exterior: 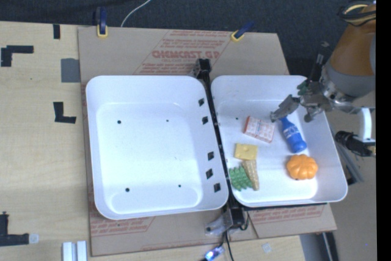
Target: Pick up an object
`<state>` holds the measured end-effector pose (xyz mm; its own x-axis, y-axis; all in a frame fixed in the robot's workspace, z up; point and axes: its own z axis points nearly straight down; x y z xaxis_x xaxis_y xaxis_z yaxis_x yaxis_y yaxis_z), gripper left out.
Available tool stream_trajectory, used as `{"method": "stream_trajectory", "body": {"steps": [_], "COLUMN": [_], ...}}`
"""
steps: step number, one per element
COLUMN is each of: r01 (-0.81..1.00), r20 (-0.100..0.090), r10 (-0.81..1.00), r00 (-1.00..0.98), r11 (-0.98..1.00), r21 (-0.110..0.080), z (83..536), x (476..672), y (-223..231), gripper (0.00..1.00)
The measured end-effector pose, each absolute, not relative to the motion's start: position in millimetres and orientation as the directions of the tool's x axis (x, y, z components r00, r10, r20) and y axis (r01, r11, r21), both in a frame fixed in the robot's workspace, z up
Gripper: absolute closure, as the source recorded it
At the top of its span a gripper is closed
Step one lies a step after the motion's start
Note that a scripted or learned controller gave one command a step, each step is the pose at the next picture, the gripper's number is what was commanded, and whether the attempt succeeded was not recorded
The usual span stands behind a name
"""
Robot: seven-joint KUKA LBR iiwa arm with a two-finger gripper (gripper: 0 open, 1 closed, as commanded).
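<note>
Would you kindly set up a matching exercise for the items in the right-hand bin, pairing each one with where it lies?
Things:
1. blue bottle
2. orange pumpkin toy
3. green piece
4. pink packet

Places:
A. near corner of the right bin, beside the divider
B. just below the claw, lying at a slant
C. left of the blue bottle, above the yellow square
D. near the bin's front right, below the blue bottle

Pairs: 1-B, 2-D, 3-A, 4-C

Robot lab, clamped cardboard [183,52], taped bench [36,82]
</note>
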<state>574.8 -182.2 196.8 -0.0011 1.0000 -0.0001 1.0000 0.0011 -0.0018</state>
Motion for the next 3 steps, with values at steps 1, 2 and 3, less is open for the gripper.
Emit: {"method": "stream_trajectory", "body": {"steps": [1, 2, 3], "r01": [1.000, 1.000, 1.000], "r20": [0.001, -0.005, -0.006], "r10": [1.000, 1.000, 1.000], "r00": [0.001, 0.002, 0.000], "r11": [-0.001, -0.002, 0.000], "r21": [0.003, 0.014, 0.011], "z": [82, 90, 90], "x": [605.0, 575.3, 576.3], "y": [-205, -187, -177], "gripper": [0.00, 0.00, 0.00]}}
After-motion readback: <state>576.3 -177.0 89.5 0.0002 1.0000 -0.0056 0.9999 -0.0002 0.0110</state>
